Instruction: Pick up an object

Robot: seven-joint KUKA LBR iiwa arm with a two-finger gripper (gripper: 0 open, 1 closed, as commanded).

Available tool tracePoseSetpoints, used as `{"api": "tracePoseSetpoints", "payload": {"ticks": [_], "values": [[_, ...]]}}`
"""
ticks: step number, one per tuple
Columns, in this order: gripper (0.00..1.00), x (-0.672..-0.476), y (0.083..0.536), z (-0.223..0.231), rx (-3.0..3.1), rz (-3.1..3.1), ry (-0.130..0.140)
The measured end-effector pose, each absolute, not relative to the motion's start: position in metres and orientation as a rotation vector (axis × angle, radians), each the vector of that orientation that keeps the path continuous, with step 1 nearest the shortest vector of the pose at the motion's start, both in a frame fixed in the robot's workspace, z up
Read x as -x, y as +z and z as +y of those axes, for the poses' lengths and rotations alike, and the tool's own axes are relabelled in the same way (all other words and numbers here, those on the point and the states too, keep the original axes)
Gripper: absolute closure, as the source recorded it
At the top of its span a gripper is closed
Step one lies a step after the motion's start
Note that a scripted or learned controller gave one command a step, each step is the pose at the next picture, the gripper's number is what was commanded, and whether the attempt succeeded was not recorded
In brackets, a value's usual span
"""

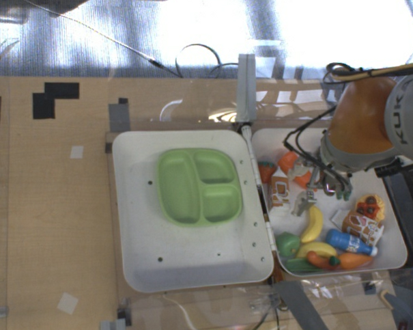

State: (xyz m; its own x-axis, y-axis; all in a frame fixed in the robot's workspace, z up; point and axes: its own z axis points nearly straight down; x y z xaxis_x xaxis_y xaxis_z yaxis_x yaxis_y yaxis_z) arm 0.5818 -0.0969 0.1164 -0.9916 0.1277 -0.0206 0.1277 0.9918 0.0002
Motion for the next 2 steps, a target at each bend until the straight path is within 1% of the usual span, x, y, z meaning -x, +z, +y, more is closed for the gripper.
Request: {"api": "tracePoseSetpoints", "payload": {"ticks": [1, 2], "values": [[0.0, -0.523, 0.09, -0.122, -0.388, 3.101, 0.002], [1.0, -0.526, 0.103, -0.121, -0.376, 3.093, 0.001]]}}
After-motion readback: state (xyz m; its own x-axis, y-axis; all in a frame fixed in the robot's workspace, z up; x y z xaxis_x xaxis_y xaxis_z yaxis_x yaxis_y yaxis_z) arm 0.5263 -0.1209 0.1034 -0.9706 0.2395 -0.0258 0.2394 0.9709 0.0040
